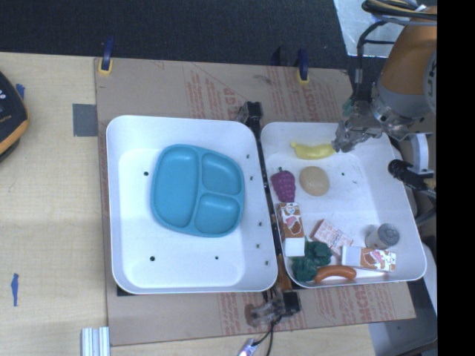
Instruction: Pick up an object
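The right bin (364, 180) holds a yellow banana (312, 150) near its far edge, a tan round potato (315, 181), purple grapes (283, 185), several small printed cartons (292, 219), green broccoli (315, 255), an orange sausage (335, 274) and a grey can (383, 236). My gripper (345, 144) hangs from the right, over the bin's far edge. Its tips sit just right of the banana's end. Nothing shows between them.
The left bin (126, 199) holds a blue divided plate (197, 190). Both bins rest on brown cardboard (193, 87) clipped to the bench. A black and yellow object (9, 113) lies at the far left. The arm's orange band (410, 58) rises at upper right.
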`<state>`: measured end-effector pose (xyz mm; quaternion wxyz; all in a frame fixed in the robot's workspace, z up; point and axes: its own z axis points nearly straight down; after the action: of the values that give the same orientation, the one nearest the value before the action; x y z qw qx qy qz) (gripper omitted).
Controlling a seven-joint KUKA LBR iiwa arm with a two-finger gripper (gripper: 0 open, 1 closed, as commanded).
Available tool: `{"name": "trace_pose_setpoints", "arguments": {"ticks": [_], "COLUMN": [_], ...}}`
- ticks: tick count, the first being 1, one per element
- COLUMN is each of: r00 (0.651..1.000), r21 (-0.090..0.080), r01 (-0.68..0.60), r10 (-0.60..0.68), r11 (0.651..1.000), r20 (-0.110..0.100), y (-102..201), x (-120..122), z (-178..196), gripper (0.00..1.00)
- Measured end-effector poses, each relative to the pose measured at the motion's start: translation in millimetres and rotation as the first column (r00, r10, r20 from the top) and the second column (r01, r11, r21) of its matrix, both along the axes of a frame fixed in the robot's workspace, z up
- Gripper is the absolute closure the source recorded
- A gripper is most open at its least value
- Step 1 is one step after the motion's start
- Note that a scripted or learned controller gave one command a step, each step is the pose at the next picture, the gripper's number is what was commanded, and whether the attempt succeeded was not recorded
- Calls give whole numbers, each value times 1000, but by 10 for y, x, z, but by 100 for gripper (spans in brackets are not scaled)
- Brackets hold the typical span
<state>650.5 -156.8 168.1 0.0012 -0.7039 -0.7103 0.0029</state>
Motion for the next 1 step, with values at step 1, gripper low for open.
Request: {"name": "trace_pose_setpoints", "arguments": {"ticks": [1], "r00": [1000], "r21": [2], "r01": [3], "r10": [-3], "r11": [1000], "r20": [2], "y": [758], "x": [-601], "z": [239], "gripper": [100]}}
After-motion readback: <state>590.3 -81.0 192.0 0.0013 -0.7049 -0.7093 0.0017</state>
